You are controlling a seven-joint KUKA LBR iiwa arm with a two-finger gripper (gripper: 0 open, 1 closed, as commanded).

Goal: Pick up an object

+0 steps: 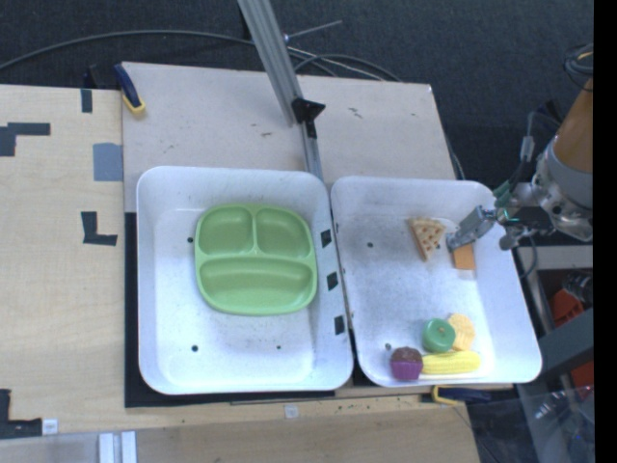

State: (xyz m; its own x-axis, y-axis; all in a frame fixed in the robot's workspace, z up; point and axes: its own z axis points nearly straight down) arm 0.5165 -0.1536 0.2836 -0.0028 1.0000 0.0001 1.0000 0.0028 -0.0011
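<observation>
A green divided plate [256, 259] is noted in the left bin [159, 355], apart from the work. In the right bin [386, 201], a tan wedge [426, 236] lies just left of an orange block [465, 258]. The tool [469, 228] is placed above that block at the bin's right side; whether it is apart or together cannot be told, and nothing is seen clamped. The approach step is judged in hand; a descent and closure are called for next. 4 small items [439, 348] are clustered near the front wall, well clear.
</observation>
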